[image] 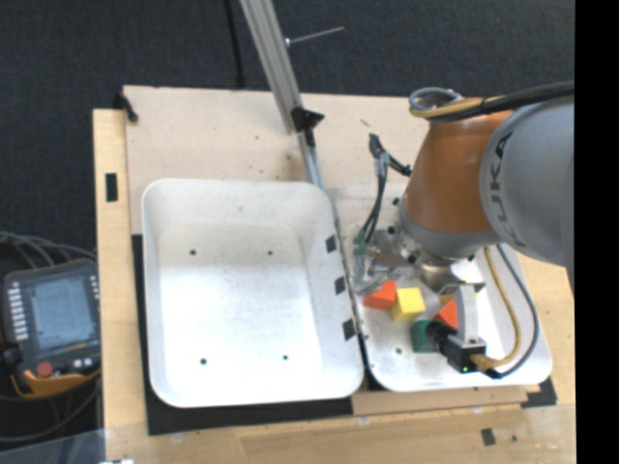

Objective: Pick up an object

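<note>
Several small blocks lie in the right bin [426,379]: an orange block [380,295], a yellow cube [409,303], a small orange-red piece [448,313] and a dark green block [423,334]. The arm's orange-banded wrist [455,177] hangs over the back half of this bin and hides what lies under it. My gripper [423,278] is low in the bin, just behind the yellow cube and between the two orange pieces. The wrist covers most of it, and I see no block lifted off the bin floor.
The left bin [155,211] stands beside the right one, their rims touching near the middle. A slanted aluminium pole [273,51] rises behind the bins. A teach pendant [53,317] lies off the bench at the left.
</note>
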You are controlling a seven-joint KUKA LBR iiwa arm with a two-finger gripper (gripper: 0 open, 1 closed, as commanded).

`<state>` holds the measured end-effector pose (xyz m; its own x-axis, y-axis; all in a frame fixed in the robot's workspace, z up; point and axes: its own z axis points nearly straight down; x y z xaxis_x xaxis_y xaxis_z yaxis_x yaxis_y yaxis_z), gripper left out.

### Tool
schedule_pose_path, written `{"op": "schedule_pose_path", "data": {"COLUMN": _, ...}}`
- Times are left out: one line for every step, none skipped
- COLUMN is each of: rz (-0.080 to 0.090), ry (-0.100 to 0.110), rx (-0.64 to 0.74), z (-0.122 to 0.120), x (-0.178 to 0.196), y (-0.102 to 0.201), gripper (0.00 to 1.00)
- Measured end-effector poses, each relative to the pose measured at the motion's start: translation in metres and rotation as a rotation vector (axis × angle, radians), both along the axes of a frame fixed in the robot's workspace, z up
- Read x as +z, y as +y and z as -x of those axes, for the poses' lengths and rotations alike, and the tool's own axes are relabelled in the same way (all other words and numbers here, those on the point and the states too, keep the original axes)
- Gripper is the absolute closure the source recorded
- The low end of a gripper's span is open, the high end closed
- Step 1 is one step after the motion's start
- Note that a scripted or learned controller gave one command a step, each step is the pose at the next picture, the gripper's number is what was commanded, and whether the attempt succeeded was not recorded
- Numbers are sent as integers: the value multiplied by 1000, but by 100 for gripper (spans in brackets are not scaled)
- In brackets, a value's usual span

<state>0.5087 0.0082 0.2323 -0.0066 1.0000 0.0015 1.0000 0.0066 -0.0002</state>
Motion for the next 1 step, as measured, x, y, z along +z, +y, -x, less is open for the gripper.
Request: {"op": "schedule_pose_path", "data": {"rz": 0, "ry": 3, "rx": 0, "z": 2, "x": -8, "y": 51, "gripper": 100}}
